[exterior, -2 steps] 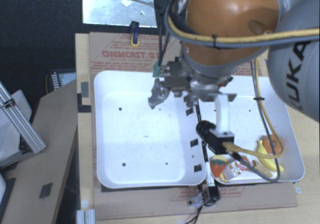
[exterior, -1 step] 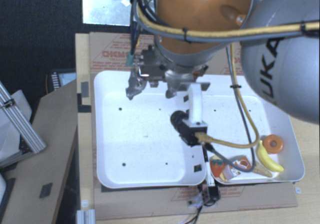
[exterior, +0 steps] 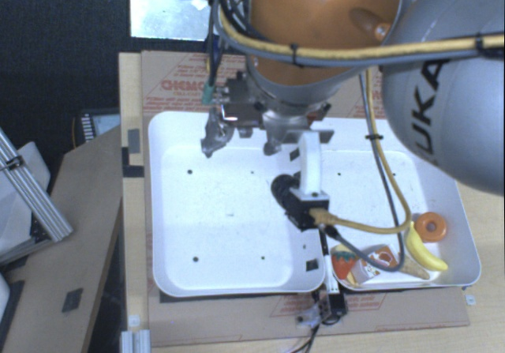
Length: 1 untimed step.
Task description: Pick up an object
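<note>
Arm (exterior: 331, 20) looms closest; its gripper (exterior: 241, 142) hangs parted, grasping nothing, banana (exterior: 422, 253) well apart.

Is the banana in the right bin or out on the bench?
In the bin. The banana lies inside the right bin near its front right corner, beside an orange ring-shaped toy and inside the rim.

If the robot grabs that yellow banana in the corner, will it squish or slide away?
The curved yellow banana looks smooth and glossy, so it may be a hard plastic toy and probably won't squish. Its rounded, tapered shape could slip out of a pinch. It lies against the white bin's rim, beside an orange ring-shaped object, so a push would likely wedge it rather than send it rolling.
</note>
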### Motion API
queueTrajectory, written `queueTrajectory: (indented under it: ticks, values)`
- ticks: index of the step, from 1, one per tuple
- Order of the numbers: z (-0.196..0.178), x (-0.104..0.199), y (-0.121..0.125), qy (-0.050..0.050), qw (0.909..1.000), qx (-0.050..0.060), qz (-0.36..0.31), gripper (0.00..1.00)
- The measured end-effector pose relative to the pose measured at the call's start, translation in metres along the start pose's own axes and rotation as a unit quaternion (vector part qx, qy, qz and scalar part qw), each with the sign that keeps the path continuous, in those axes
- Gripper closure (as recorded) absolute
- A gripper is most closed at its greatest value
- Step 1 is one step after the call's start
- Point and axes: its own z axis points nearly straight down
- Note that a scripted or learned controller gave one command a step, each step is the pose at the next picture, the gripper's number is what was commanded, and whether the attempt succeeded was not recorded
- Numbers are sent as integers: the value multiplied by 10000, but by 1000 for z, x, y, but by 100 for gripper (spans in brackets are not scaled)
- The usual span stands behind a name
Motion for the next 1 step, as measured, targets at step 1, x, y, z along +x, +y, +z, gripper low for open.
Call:
queueTrajectory:
  ticks: [1]
  values:
    - [-11,0,1,6,10000,-10,-6,100]
